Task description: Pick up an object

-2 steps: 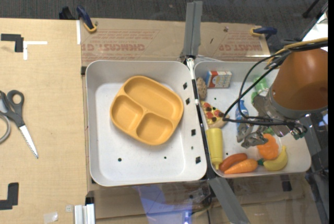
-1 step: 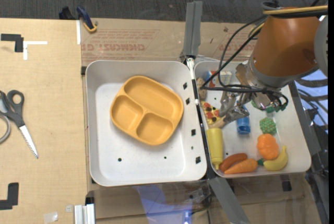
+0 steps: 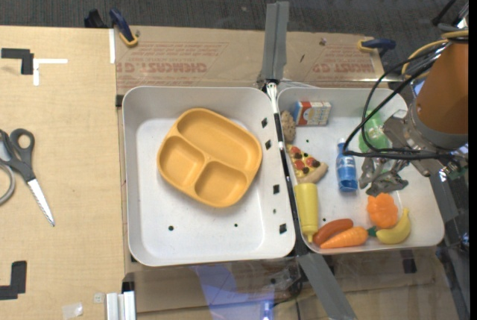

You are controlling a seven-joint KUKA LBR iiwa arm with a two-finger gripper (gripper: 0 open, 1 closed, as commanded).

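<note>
Hovering gripper [image 3: 384, 178] over toys at the frame's lower right.
Nothing is seen pinched; finger state cannot be told. An orange toy [image 3: 382, 210] just below remains unlifted.

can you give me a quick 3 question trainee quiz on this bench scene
1. True or false: the yellow three-compartment plastic plate lies in the left white bin.
2. Which toy lies nearest the right white bin's front right corner? A) yellow toy banana B) blue plastic bottle C) toy pizza slice
3. Fill in: on the wooden board left of the bins lie grey-handled ____.

Key: 1 true; 2 A; 3 scissors
</note>
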